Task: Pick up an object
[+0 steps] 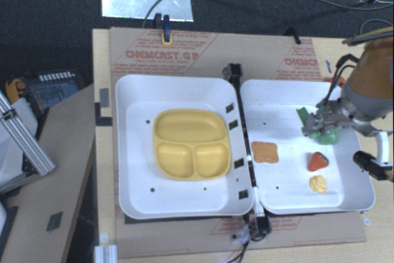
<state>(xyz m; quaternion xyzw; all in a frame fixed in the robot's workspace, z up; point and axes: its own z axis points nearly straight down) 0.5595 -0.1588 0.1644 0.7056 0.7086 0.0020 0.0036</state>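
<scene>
End effector point(320, 125) sits over a green object point(324, 134), mostly hidden, axis unreadable; grip state cannot be determined. Orange slab point(265, 152) lies to its left, long axis crosswise.

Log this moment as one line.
arm: over right bin | gripper: at green toy, grasp unclear | loose: orange slab, red toy, yellow toy | left bin: yellow tray

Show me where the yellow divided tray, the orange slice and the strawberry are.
yellow divided tray point(188, 143), camera view, centre ridge.
orange slice point(265, 152), camera view, middle of its top face.
strawberry point(317, 161), camera view, red body.
</scene>
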